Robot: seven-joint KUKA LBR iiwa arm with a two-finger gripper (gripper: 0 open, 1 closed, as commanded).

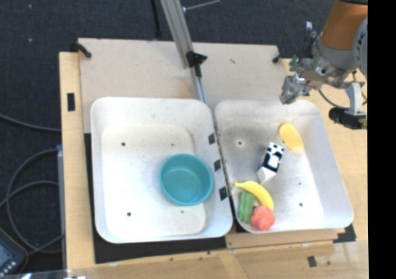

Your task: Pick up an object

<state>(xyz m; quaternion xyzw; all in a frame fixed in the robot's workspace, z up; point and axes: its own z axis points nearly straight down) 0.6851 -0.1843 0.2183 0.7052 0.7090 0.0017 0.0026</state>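
2 white bins sit side by side on the counter [142,67]. Over the right bin's [322,210] far rim hangs the gripper [289,93], too small and blurred to tell its grip. Below lie a yellow piece [291,137], a black-and-white carton [270,160], a banana [257,192] (overlapping a green item [245,207]) and a red fruit [263,218]. The left bin [124,123] holds a teal bowl [186,179].

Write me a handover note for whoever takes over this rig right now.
Hand: over the far rim of the right bin, nothing visibly held.
Right bin: yellow piece, black-and-white carton, banana, green item, red item.
Left bin: blue bowl.
Done: nothing picked.
Left: descend, grasp one object, lift.
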